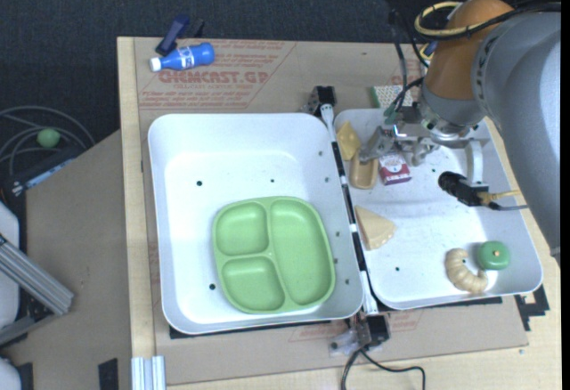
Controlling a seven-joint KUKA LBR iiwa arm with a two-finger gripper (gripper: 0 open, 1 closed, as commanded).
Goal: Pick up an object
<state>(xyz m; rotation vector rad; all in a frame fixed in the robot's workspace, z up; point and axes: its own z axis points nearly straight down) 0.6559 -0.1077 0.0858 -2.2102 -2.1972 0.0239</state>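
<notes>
two shallow white bins side by side on a tan bench top (267, 68)

left bin (191, 157): a single green plate (270, 253) with three compartments, lying flat toward the near right corner, close to the wall shared with the other bin

right bin (427, 237): several small things. at the far end along its left wall, a yellow-tan piece (347, 142), and just nearer than it a tan bottle-shaped thing (362, 173), the two touching or almost so. just beside those, toward the bin's middle, a small red and white box (394, 171). farther toward the near side, against the left wall, a pale yellow wedge (376, 228). in the near right corner, a tan curled pastry shape (465, 271) touching a round green thing (492, 255)

gripper (394, 152) low over the far part of the right bin, right above the red and white box; open or closed: cannot tell, nor whether in contact with the box

outside the bins: a blue and white bottle (183, 56) on its side on the bench behind the left bin
</notes>
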